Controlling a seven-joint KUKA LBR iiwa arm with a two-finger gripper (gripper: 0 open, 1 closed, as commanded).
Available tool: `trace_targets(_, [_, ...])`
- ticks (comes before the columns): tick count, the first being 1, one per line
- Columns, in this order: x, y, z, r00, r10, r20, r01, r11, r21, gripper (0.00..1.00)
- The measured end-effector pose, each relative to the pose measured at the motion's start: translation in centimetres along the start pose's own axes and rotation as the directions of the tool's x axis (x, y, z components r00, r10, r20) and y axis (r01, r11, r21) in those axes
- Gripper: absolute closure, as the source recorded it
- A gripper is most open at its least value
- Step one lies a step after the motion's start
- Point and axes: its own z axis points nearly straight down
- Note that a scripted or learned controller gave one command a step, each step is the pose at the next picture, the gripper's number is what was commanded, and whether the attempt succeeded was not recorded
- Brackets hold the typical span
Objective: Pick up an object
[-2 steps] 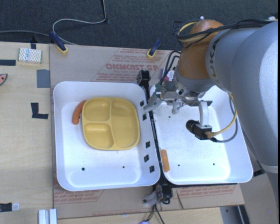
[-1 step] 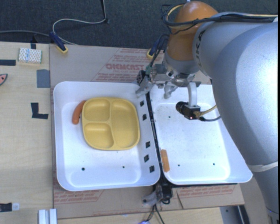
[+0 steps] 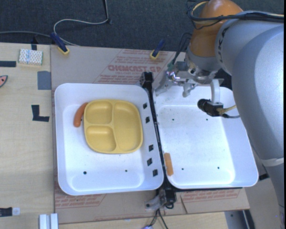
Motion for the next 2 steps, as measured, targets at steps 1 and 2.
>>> trace_targets(1, [4.45,0.01,0.0,1.0,-0.002,-0.001,0.002,1.0,0.0,0.0])
trace_targets(2, [4.42,0.0,-0.96,1.0,-0.003,0.001,0.003,1.0,0.001,1.0])
